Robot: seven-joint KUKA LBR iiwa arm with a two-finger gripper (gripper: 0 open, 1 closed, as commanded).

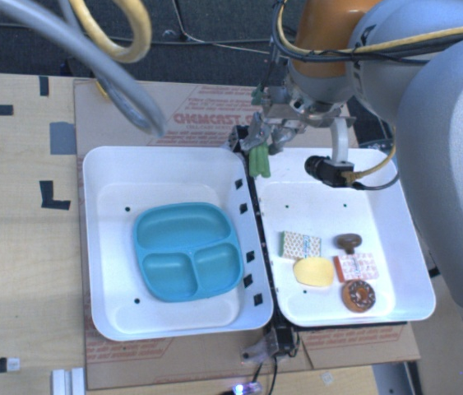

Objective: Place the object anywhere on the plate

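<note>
A blue three-compartment plate [188,249] lies in the left white bin [104,188]. My gripper [258,144] hangs over the far end of the divider between the two bins. It is shut on a small green object [260,163], which sticks down from between its fingers. The green object is beyond the plate's far right corner and well above it.
The right bin [379,196] holds a patterned packet [300,243], a yellow piece [314,271], a small brown item [348,242], a red-and-white packet [356,266] and a chocolate donut [358,295]. The arm's grey body fills the upper right. A grey tube and yellow hose [124,23] cross the upper left.
</note>
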